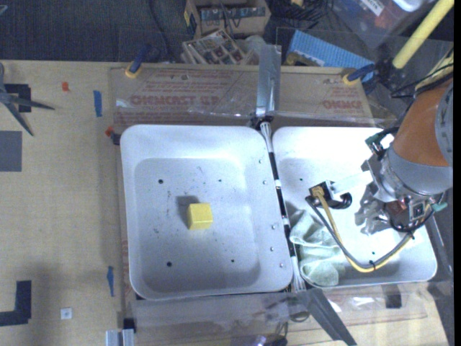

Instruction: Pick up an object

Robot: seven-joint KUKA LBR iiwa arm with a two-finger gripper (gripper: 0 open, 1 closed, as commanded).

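Note:
A small yellow block (pixel 200 215) lies near the middle of the left bin (pixel 144 157), by itself. In the right bin (pixel 317 146) a crumpled pale green cloth (pixel 315 249) sits against the left wall near the front. My gripper (pixel 370 215) hangs low over the right part of the right bin, to the right of the cloth and apart from it. The orange band of the arm (pixel 423 132) is above it. Nothing visible is held in the gripper.
A yellow cable (pixel 338 240) loops from a small black and yellow fitting (pixel 322 193) across the right bin's floor to the gripper. A metal divider (pixel 268 85) and cardboard lie behind the bins. Clutter and boxes stand at the back.

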